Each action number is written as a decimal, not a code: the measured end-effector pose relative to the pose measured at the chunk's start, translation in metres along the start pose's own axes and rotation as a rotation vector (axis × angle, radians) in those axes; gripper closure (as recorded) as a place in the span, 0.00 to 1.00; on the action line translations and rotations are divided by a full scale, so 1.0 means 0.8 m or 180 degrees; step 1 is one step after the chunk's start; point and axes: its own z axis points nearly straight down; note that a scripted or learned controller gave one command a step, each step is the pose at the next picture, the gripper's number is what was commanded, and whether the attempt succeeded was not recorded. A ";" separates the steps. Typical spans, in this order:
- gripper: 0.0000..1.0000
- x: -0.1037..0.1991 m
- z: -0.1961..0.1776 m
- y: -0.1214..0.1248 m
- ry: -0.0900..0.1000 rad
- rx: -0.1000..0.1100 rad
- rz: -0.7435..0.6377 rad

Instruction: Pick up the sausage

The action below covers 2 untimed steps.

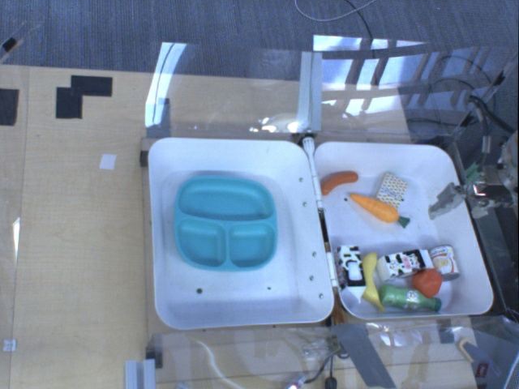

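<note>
The sausage (339,181) lies at about eleven o'clock in the right bin (466,217), just beside the dividing wall, with the carrot (376,208) near it at four o'clock. The claw (451,198) sits at the bin's three o'clock rim, clear of the sausage; its state cannot be told.

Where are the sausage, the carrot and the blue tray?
sausage (339,181), camera view, middle of its body
carrot (375,207), camera view, middle of the orange part
blue tray (225,197), camera view, floor of its upper compartment
</note>
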 end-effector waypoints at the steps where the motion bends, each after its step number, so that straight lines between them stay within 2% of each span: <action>1: 0.00 0.048 -0.171 -0.041 -0.0008 -0.0019 -0.0666; 2: 0.00 0.083 -0.245 -0.041 -0.0016 -0.0029 -0.1624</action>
